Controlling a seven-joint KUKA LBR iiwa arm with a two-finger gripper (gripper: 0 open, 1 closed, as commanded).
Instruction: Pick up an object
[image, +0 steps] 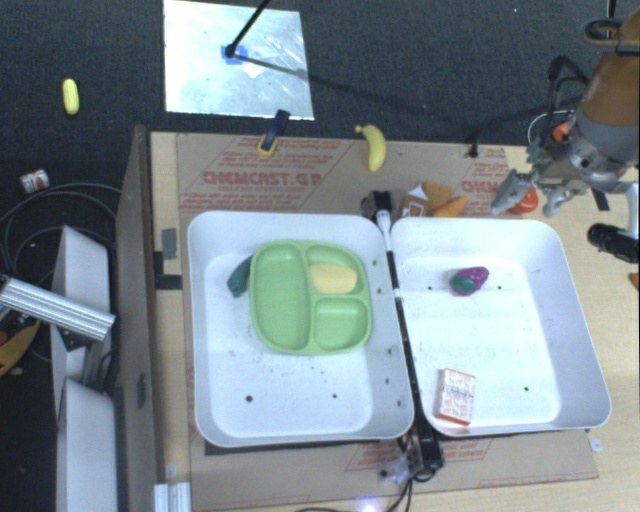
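- Hovering: gripper (527, 192) sits past the right bin's (575, 290) far corner, fingers spread, nothing between them.
- Purple-green object (468, 279) lies in right bin, well apart from gripper.
- Small red-white box (456, 396) at the near edge.
- Green divided plate (285, 300) in left bin (215, 290).

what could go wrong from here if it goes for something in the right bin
1. The end effector is outside the right bin, beyond its far rim, so a low path inward might clip that rim.
2. The purple and green object looks small and rounded, so it may roll or slip out of a pinch.
3. The small printed box lies close to the near-left corner wall, leaving little room for a finger on that side.
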